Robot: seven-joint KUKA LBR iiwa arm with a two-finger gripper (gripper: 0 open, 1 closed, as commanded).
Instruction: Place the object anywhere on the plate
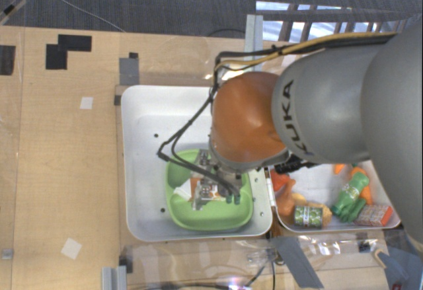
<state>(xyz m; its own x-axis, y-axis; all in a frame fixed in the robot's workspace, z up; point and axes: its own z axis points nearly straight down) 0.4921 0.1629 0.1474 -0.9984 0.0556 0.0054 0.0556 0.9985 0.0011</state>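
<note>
A robotics lab: KUKA arm over a taped wooden bench bearing white bins.

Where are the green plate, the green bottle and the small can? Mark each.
green plate (pixel 218 218): camera view, front rim.
green bottle (pixel 350 195): camera view, middle of its body.
small can (pixel 307 216): camera view, its labelled side.
</note>
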